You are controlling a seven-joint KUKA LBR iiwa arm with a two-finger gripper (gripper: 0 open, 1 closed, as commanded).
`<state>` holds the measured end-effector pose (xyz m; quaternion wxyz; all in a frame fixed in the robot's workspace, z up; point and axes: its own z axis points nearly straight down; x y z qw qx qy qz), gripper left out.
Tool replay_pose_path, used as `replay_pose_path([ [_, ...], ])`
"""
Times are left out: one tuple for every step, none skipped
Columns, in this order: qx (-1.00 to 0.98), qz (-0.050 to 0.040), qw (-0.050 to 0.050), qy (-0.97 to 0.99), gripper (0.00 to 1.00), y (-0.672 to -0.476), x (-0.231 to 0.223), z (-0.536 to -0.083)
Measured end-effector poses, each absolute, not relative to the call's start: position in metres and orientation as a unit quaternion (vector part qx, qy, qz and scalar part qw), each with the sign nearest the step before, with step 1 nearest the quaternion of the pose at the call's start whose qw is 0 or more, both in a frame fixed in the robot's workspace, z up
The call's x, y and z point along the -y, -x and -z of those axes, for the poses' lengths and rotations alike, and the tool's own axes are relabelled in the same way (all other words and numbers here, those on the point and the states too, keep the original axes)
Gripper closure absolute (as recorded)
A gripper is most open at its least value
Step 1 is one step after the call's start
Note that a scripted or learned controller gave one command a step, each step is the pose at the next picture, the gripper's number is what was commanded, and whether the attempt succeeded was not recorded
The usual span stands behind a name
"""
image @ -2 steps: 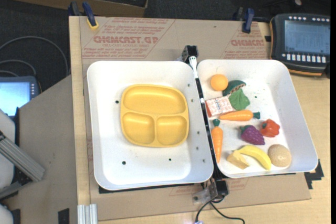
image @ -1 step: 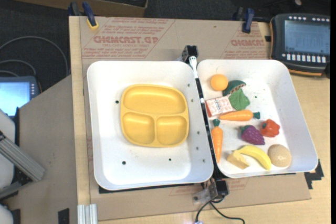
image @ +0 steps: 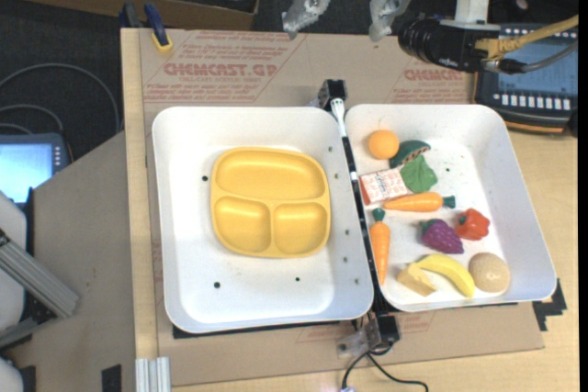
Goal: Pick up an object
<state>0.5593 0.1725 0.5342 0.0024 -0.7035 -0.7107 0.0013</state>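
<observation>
At the near edge of the right bin (image: 524, 197) lie the closest candidates: a banana (image: 446, 271) lying slantwise, a pale wedge (image: 414, 281) touching its left end, and a tan ball (image: 489, 272) just beside its right end. A small carrot (image: 379, 242) lies along the bin's left wall, its long axis running near to far. Behind these sit a bunch of grapes (image: 442, 237) and a red pepper (image: 472, 223), side by side. Next comes a longer carrot (image: 413, 203), its long axis running left to right across the bin, with a red-and-white packet (image: 381, 186) touching its left end. Farther still are a green leafy piece (image: 418, 168) and an orange (image: 383, 144), near the bin's far left corner.

The left bin (image: 179, 197) holds a yellow divided tray (image: 270, 201).

Beyond both bins, past the far edge of the counter (image: 230, 60), the gripper (image: 338, 6) hangs high with its two fingers (image: 307, 3) spread well apart and nothing between them. No object has been picked yet.

Every object lies toward the camera and somewhat to the right of the fingers, so the coming move is likely a reach toward the near side, over the right bin's far rim. The orange is the nearest thing to the fingers. The long carrot's axis lies roughly in line with the finger spread, so a grasp across it would probably call for a wrist turn.
</observation>
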Motion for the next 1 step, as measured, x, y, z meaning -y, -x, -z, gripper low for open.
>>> replay_pose_path([
  [0.711,-0.0015,0.002,0.703,0.0,-0.4744,-0.2286,-0.5356],
])
